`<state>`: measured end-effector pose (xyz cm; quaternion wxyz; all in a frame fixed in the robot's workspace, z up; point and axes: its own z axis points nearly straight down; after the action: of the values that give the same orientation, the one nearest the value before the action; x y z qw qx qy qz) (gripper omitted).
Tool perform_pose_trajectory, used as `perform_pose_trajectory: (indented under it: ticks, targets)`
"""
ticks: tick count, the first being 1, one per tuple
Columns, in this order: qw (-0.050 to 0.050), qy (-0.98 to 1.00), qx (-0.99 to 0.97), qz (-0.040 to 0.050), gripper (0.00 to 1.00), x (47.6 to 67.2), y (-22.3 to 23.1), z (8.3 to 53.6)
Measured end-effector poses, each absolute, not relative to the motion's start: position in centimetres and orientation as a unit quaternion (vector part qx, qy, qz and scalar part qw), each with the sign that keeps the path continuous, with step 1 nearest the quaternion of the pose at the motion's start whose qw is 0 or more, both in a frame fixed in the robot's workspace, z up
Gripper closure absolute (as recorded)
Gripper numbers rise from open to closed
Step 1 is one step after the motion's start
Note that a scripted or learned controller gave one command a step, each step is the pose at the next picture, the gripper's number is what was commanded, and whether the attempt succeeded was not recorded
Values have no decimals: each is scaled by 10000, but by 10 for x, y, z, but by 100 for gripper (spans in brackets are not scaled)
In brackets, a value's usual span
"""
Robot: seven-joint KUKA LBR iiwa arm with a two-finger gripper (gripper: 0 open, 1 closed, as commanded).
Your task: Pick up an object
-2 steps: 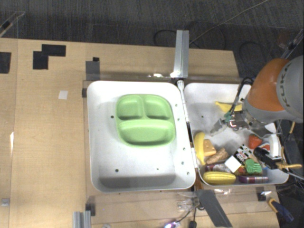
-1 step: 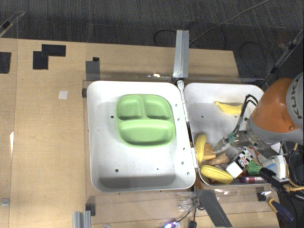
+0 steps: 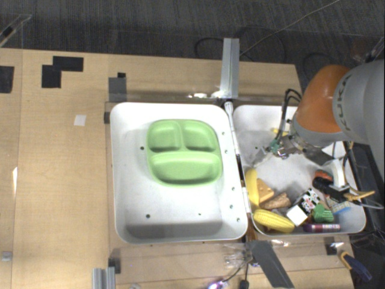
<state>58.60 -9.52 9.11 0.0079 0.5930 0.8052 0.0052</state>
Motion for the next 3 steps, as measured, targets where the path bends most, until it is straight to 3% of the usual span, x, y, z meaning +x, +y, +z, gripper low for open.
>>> perform_pose_trajectory:
  ticks: [1,3]
  targets:
    - [70,7806,6249,47,0,496,-111,92]
    - [153,8166,5770,39,0,495,-95,93]
